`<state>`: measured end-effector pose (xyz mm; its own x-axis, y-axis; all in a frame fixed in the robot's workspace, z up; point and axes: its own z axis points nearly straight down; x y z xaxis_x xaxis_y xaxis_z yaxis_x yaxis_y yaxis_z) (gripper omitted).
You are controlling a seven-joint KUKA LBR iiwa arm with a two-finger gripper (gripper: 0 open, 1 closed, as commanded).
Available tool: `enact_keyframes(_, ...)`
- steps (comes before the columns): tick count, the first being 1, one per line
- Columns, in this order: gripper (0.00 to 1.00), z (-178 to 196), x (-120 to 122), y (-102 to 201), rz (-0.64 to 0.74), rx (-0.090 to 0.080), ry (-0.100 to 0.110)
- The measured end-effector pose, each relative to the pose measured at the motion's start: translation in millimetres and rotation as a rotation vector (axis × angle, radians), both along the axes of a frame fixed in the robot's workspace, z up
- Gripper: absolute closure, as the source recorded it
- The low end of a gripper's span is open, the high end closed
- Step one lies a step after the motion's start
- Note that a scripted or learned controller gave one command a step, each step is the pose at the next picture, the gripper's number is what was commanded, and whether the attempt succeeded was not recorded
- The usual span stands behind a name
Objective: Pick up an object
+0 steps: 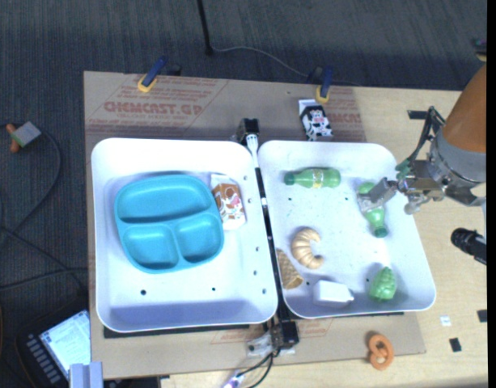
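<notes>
My gripper (375, 196) reaches in from the right over the right bin (409, 241), near its right wall. It hangs directly over a small green object (378, 221) and partly hides its top end. In the same bin lie a green bottle (314, 178) at the back, a croissant (307, 246) in the middle, a white block (334, 292) at the front and a green lumpy toy (383, 284) in the front right corner. A brown waffle-like piece (290, 270) rests against the bin's left wall.
The left bin (110, 297) holds a blue divided plate (168, 221) and a small snack packet (228, 201) by its right wall. An orange ring (380, 350) lies on the bench in front of the right bin. Clamps (153, 73) hold the board's back edge.
</notes>
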<state>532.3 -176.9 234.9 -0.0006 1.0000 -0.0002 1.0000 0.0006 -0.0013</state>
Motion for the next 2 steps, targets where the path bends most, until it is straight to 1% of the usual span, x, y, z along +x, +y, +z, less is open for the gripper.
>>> enact_keyframes(1, 0.00, -147.4, -16.1, -20.2, 0.001, 0.001, -0.008)
enact_keyframes(2, 0.00, -147.4, 40.6, 63.9, 0.002, -0.001, -0.010)
